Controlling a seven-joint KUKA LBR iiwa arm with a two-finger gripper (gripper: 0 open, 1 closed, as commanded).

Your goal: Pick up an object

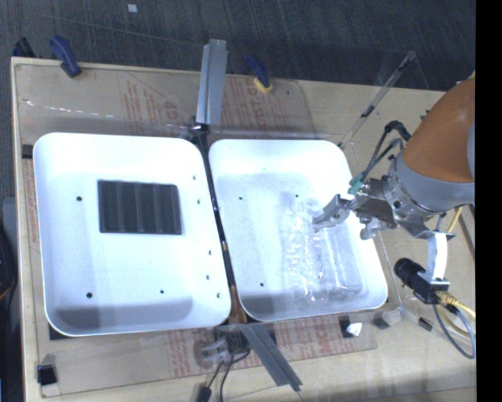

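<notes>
Spanning plywood bench: 2 white bins, dark carpet behind.

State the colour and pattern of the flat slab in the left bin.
Dark grey slab, ribbed by lengthwise grooves, seen in the camera view.

Arm cut off at right edge, clear object outline indistinct

The arm reaches in from the right; the gripper points left, angled slightly downward.
</notes>
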